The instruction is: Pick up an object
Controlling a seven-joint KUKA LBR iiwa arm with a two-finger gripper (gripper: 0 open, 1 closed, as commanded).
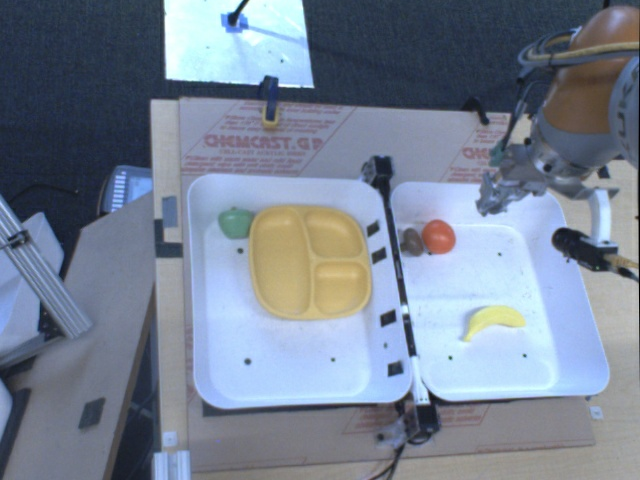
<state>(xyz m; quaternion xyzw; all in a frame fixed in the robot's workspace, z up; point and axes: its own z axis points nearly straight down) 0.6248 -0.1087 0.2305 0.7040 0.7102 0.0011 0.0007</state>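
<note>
Approach step: my pincer [493, 200], grip state untellable, hovers at the right bin's [560, 368] one o'clock; next, descend toward tomato [438, 236] at nine o'clock.

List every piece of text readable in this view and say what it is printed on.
"CHEMCAST G P": red print, roughly legible, on the protective sheet under the bins, behind the left bin.
The same red print repeats on the sheet behind the right bin and along the front edge; those copies are cut off or too blurred to read.
The yellow tray, banana and the other items carry no readable text.
</note>
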